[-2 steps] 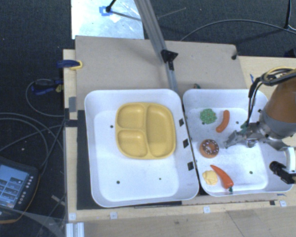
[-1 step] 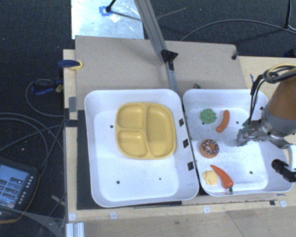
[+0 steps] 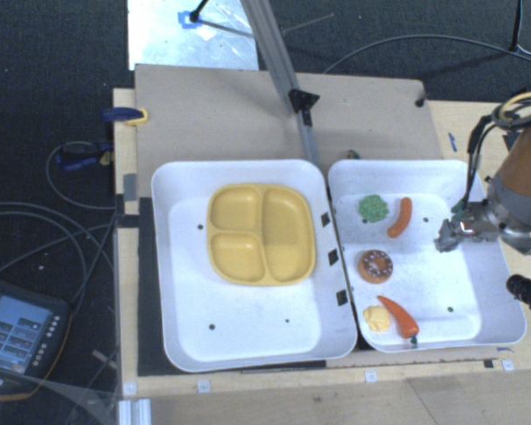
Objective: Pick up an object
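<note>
Two shallow white bins side by side on the desk (image 3: 372, 104). In the left bin (image 3: 186, 326), a yellow divided plate (image 3: 261, 235) with three compartments, lying toward 12 o'clock of that bin's floor.

In the right bin (image 3: 478, 321), five small toy foods, all apart from the pincer. Toward 11 o'clock of that bin, a green broccoli floret (image 3: 373, 208); just beside it at 3 o'clock, an orange sausage (image 3: 399, 217), tilted, not touching the floret. Near the bin's centre-left, a chocolate donut with sprinkles (image 3: 375, 266). Toward 7 o'clock, a pale yellow lump (image 3: 377, 319), too small to name more closely, touching or nearly touching a red chili pepper (image 3: 399, 316) lying slantwise with its green stem toward 5 o'clock.

Grey pincer (image 3: 447, 239) hanging at 3 o'clock of the right bin, well apart from the sausage and donut, over bare white floor. Nothing visible between its tips; width of its opening impossible to tell from this angle. Orange-banded arm (image 3: 524, 180) entering at 3 o'clock, with dark cables looping above the wrist.

A slanted grey pole (image 3: 274, 47) at 12 o'clock, crossing the desk's far edge. A handheld control pendant (image 3: 13, 330) on the dark floor at 8 o'clock.
</note>
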Robot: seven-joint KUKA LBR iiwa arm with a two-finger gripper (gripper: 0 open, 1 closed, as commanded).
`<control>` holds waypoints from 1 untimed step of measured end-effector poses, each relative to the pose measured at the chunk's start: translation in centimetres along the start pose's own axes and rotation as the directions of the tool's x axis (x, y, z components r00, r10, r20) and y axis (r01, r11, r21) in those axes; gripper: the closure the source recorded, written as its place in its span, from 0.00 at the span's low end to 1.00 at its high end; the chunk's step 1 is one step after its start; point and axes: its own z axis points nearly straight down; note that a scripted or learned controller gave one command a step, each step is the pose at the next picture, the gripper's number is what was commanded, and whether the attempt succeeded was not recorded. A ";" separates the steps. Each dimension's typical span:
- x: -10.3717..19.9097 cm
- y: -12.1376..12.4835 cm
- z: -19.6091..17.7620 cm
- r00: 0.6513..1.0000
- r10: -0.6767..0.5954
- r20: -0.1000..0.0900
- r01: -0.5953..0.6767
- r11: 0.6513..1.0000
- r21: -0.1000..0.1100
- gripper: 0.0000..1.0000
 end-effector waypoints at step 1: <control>-0.5 0.8 -6.2 1.000 -0.001 0.001 0.001 1.000 -0.002 1.00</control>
